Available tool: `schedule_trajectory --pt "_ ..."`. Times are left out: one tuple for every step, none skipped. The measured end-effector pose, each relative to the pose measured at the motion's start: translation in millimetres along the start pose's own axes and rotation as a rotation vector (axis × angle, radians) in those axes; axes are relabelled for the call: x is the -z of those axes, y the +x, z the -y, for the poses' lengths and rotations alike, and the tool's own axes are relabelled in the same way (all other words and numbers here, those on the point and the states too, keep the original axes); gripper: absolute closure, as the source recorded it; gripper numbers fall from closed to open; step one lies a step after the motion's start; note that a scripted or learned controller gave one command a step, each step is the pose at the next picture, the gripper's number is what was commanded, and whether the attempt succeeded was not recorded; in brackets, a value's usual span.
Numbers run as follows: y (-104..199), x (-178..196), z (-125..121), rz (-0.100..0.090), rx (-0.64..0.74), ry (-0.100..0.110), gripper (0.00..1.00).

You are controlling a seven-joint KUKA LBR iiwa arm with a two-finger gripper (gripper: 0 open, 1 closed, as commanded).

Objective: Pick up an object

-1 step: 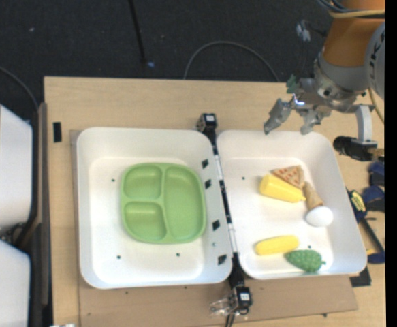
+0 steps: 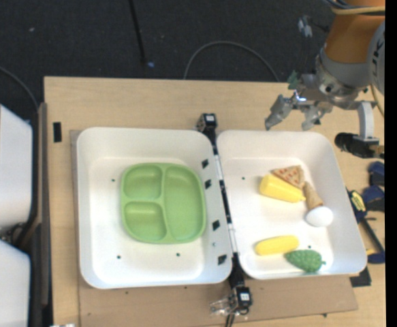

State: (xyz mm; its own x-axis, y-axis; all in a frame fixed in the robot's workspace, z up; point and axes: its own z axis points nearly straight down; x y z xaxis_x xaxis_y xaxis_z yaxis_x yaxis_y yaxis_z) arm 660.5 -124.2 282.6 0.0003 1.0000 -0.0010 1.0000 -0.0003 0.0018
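holding a green tray [image 2: 163, 202] – left bin [image 2: 89, 182], toy foods [image 2: 280, 189] – right bin [image 2: 334, 162]

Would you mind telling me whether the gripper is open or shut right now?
Open. The gripper hangs above the right bin's far rim with its two fingers spread apart and nothing between them.

Bright even overhead light, soft focus, faint shadows.

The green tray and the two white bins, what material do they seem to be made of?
Green tray: probably moulded plastic, matte; even colour, rounded compartment edges. Left bin and right bin: likely thin formed plastic, smooth and slightly glossy; rounded corners and soft highlights suggest it, though the view cannot confirm.
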Motion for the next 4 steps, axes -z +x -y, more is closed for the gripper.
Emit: schedule_trajectory --pt "1.5 -42.3 -1.7 0.001 0.001 0.004 0.00" --pt "4.1 -90.2 7.2 0.001 -0.002 0.005 0.00" --pt "-5.6 -135.8 5.5 0.002 -0.002 0.002 0.00" --pt "-6.3 -121.5 4.0 0.002 -0.003 -0.004 1.00"
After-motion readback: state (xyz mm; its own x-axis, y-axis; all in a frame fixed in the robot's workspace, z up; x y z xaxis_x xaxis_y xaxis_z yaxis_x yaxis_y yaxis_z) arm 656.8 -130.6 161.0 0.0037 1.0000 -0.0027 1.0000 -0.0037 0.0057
